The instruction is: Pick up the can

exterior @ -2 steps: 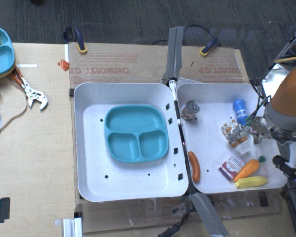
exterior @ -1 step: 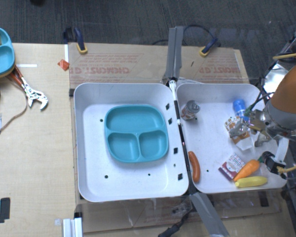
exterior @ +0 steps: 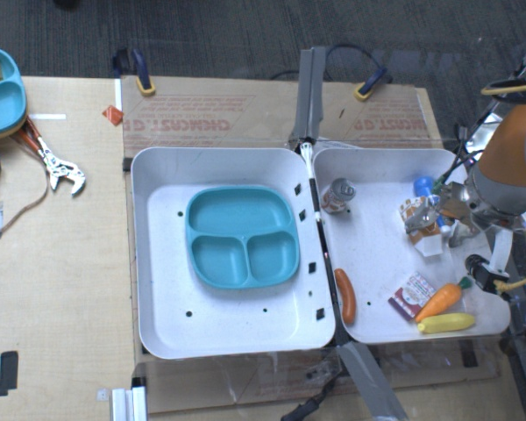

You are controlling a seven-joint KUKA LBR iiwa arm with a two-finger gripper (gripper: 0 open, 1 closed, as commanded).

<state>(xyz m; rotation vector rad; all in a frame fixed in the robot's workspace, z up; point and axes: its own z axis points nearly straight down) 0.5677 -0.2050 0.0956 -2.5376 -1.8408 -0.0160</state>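
Note:
The can [exterior: 337,196] is small and silver with a brownish label. It rests in the right bin [exterior: 377,175], near the bin's back left corner and close to the divider between the bins. My gripper [exterior: 451,219] is low at the right side of that bin, well to the right of the can and apart from it. It hangs over a crumpled wrapper [exterior: 418,217] and a blue-capped bottle [exterior: 423,187]. The arm's orange band [exterior: 513,147] is above it at the frame's right edge.
The right bin also holds a hot dog [exterior: 345,294] by its left wall, a red packet [exterior: 412,293], a toy carrot [exterior: 440,299] and a yellow banana [exterior: 447,323] at the front right. A teal divided plate [exterior: 243,236] lies in the left bin [exterior: 158,235].

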